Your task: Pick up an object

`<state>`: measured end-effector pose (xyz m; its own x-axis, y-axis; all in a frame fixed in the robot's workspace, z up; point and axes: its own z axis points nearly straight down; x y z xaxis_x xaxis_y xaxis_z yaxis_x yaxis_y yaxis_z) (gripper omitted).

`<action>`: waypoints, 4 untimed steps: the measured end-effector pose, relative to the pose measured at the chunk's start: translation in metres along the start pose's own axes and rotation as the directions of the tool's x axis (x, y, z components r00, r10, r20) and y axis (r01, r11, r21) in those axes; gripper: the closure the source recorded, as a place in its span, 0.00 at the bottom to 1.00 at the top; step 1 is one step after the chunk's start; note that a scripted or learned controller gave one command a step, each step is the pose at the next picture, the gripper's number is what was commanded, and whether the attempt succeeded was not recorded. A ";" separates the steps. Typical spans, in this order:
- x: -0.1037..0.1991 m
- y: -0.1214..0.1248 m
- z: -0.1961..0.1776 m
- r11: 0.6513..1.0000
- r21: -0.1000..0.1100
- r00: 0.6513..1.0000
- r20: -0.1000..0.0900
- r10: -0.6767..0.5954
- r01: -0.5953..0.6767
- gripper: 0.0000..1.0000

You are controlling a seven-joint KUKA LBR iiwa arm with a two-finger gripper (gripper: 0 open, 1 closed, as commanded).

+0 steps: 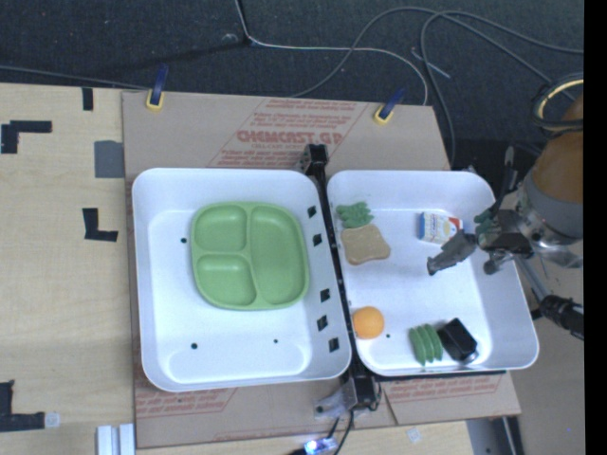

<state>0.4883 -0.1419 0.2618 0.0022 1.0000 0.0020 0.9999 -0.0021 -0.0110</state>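
The arm reaches in from the right, grey body with its orange band sitting at the frame's edge, and the tool point(465, 251) hangs over the right bin point(398, 186), near that bin's right wall. Two dark fingers show here: one point(446, 257) stretches out left and downward toward the bin's middle, the other point(495, 263) stays close to the right wall. They stand spread wide apart, and nothing sits between them.

Plenty on offer in this bin. A small white carton with blue and red print point(436, 226) lies just up and left of the tool, near the longer finger but apart from it. Further left, against the divider side, a tan sponge-like slab point(365, 245) lies flat with a leafy green piece point(355, 214) touching its upper edge. Down along the near wall, an orange ball point(368, 322) rests by the divider, and toward the right corner a ribbed green object point(426, 343) lies just beside a black block point(459, 339).

Over in the left bin point(152, 292), a green three-compartment plate point(251, 256) sits flat in the centre. Both bins rest on a cardboard sheet point(275, 131) clipped to the counter point(57, 254), with cables trailing across the dark floor behind.
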 end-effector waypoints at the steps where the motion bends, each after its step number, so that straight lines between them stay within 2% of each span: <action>1: 0.000 0.002 -0.005 1.000 -0.010 1.000 0.002 -0.003 0.003 0.00; 2: -0.003 -0.002 0.059 1.000 -0.003 1.000 0.001 -0.002 0.002 0.00; 4: -0.003 0.000 0.176 1.000 -0.009 1.000 0.003 -0.003 0.003 0.00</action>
<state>0.4861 -0.1442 0.0858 -0.0006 1.0000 -0.0005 1.0000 0.0006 -0.0022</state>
